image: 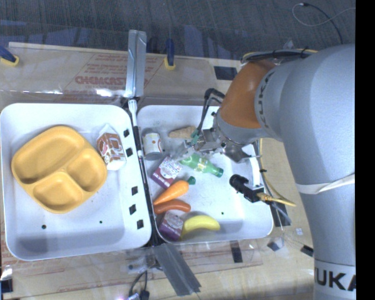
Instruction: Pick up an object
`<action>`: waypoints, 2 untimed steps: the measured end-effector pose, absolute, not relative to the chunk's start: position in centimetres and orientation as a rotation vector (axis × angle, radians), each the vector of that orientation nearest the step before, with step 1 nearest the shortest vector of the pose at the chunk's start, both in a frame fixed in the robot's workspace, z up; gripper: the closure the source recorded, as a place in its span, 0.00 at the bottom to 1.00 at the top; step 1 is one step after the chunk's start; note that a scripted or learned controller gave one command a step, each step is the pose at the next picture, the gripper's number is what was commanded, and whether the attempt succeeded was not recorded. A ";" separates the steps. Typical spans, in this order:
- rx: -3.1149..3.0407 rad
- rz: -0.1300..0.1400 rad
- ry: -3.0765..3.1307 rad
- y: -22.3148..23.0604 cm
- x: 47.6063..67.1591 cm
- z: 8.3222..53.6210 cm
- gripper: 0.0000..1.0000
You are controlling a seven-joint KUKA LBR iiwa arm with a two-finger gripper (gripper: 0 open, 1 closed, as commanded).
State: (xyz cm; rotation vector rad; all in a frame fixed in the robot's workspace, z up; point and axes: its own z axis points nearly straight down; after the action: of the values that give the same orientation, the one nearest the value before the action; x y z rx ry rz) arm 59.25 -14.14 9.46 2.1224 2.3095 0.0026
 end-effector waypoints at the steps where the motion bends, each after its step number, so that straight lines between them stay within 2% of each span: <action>1: 2.118 -0.002 2.319 -14.0 59.3 10.1 1.00; 2: 2.113 -0.006 2.325 -14.0 59.3 10.8 1.00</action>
State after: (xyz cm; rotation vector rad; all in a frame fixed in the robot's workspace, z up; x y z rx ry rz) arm 59.28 -13.99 10.78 2.1130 2.3252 -0.0060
